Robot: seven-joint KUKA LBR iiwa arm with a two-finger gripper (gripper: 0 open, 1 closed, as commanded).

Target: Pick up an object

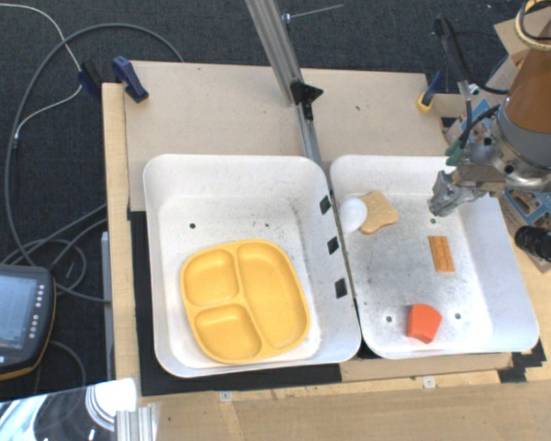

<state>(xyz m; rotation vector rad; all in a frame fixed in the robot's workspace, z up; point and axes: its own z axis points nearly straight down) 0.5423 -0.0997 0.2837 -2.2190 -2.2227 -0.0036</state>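
The right bin holds a tan flat piece with a white ball touching its left side, near the bin's far left corner. A small brown bar lies in the middle. An orange-red block sits close to the front wall. My gripper hangs over the bin's far right part, above and a little behind the brown bar, with nothing visibly in it. The left bin contains a yellow divided plate.
A slanted metal pole crosses the bench from the top and ends between the bins. Blue clamps grip the bench's far corners. Cables and a handheld screen lie on the floor to the left.
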